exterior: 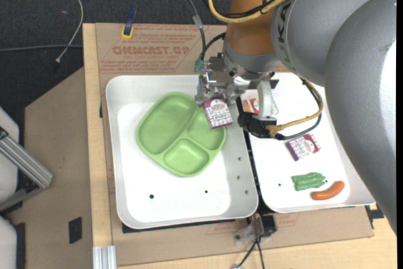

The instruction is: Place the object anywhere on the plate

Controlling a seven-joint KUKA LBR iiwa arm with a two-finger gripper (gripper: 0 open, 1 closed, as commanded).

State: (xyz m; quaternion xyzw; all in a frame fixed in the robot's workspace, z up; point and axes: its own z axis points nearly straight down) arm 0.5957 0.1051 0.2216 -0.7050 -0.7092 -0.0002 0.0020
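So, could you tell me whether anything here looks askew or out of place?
Nothing looks spilled or damaged. The small packet hangs tilted at the gripper, over the right rim of the green plate, not lying on it.

Grey arm (352, 28), orange wrist band (261, 6)

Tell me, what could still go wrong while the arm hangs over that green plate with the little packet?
The small packet sits at the gripper, over the green plate's right edge, near its rim. If released here, it might land half on the rim and slide off into the left bin. The grip is also hard to judge from above; a loose hold could drop it early.
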